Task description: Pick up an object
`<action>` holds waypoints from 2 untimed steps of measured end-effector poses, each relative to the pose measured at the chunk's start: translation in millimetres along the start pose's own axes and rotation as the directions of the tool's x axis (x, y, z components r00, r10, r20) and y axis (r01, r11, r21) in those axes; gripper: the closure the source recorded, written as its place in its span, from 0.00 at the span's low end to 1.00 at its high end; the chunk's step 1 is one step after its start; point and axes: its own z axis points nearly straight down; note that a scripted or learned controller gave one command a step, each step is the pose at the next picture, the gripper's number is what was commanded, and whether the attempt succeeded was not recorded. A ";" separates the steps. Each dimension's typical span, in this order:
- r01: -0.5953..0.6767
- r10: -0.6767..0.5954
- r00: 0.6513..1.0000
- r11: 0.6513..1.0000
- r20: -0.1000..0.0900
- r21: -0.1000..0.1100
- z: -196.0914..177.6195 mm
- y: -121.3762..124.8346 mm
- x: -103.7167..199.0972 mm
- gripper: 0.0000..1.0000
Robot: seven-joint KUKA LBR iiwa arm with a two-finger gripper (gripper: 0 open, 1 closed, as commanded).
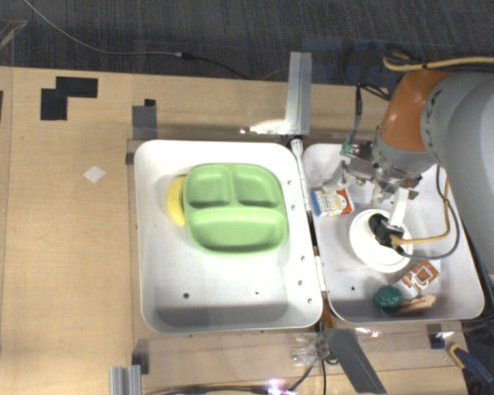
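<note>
- Arm (465,138): grey, orange-banded, leaning in past the white bowl (364,249).
- Gripper (361,169): just beyond the bowl; whether it is open or holding anything cannot be told.
- Carton (329,202): left of bowl.

Yellow object (174,202) lay mostly hidden under the green divided plate (235,206), small carton (330,202) bore print too blurred to read, tan thing (418,304) was too small to identify, grey arm (471,138) was cut off by the right edge
</note>
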 end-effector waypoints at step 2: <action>0.232 -0.232 0.973 0.973 0.000 -0.011 4.7 4.4 -3.0 0.00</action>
